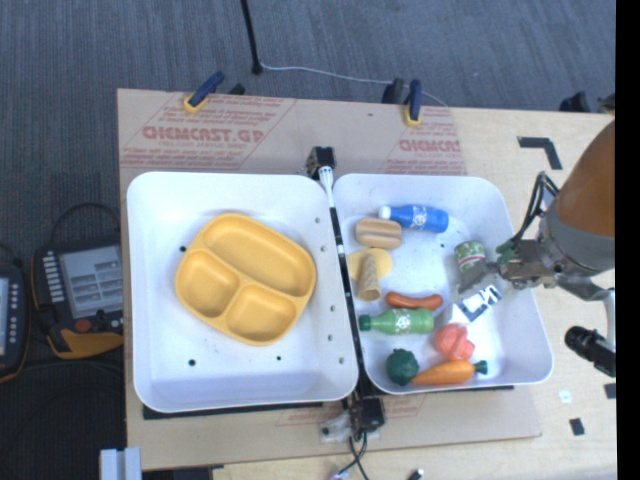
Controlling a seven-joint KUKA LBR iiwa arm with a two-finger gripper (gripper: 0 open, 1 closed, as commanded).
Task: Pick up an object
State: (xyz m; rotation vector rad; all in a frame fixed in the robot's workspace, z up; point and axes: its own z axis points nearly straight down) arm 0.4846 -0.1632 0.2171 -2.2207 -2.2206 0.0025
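Objects for picking: we saw a crowd of toy foods in the right bin [520, 230], all lying loose on its floor.
Gripper: the gripper [487, 286] sat low over the right bin's right side; we could not tell how it was set, nor that it had anything.
Arm: it came in from the right, grey wrist with the orange band [598, 183] above it.
Nearest things: the green can [469, 256] lay just up-left of the gripper, and a small black-and-white piece [480, 301] was right beneath it.
Middle of the bin: we had a hot dog bun [378, 232], a tan cone-like piece [368, 271], a sausage [414, 301] and a green bottle [398, 322] stacked down the left half.
Back wall: the blue bottle [417, 218] lay on its side there.
Front edge: broccoli [402, 365], a carrot [445, 373] and a red-orange fruit [454, 341] huddled close, nearly touching.
Left bin: we saw the left bin [160, 268] carrying a yellow divided plate [245, 277], well apart from the gripper.
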